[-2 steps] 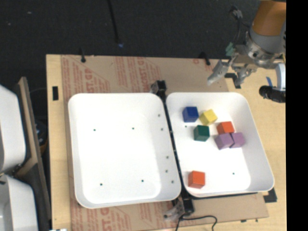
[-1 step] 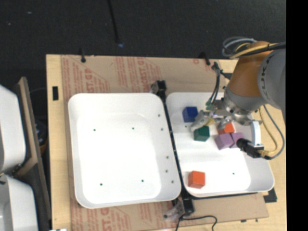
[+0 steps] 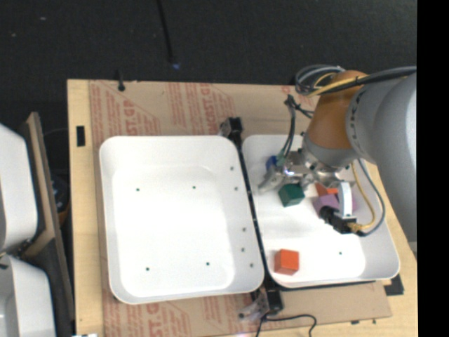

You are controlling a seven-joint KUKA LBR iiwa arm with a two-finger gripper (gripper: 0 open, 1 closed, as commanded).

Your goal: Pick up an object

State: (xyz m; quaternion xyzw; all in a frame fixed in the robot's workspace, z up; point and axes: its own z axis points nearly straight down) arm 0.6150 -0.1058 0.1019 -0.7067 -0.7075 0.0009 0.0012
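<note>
In the right bin [image 3: 316, 276] my gripper [image 3: 280, 176] hangs low over the upper left part, coming down from the orange-banded wrist. A green block [image 3: 291, 194] lies just below and right of the fingertips, touching or nearly touching them. A purple object [image 3: 327, 203] and a small orange piece [image 3: 326, 189] sit to the green block's right, partly covered by the wrist and cables. An orange cube [image 3: 286, 260] rests alone near the bin's front edge. A small blue thing [image 3: 272, 163] shows by the gripper.
The left bin [image 3: 119, 209] sits beside the right one on a cardboard sheet. A black clip [image 3: 231, 127] stands at the bins' top junction. Cables loop off the wrist toward the right bin's right side.
</note>
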